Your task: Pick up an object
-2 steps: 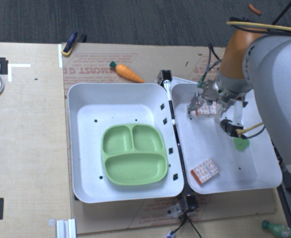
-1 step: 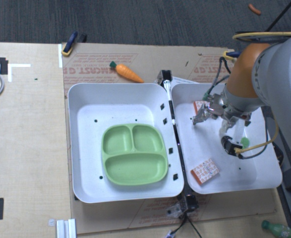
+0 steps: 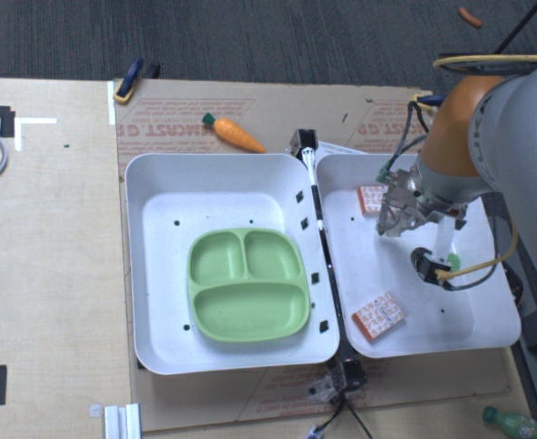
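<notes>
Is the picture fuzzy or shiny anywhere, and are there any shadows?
In the camera view, most things look sharp, like the green plate and the carrot; the big grey arm is a bit soft because it is close; the white bins look bright but not glaring; soft shadows sit under the pincer.

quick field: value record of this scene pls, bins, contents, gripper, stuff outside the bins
left bin: green divided plate
right bin: two red-patterned packets, one near the front, one at the back beside the gripper
gripper: low over the right bin's back half
outside bins: toy carrot on cardboard behind the left bin
</notes>
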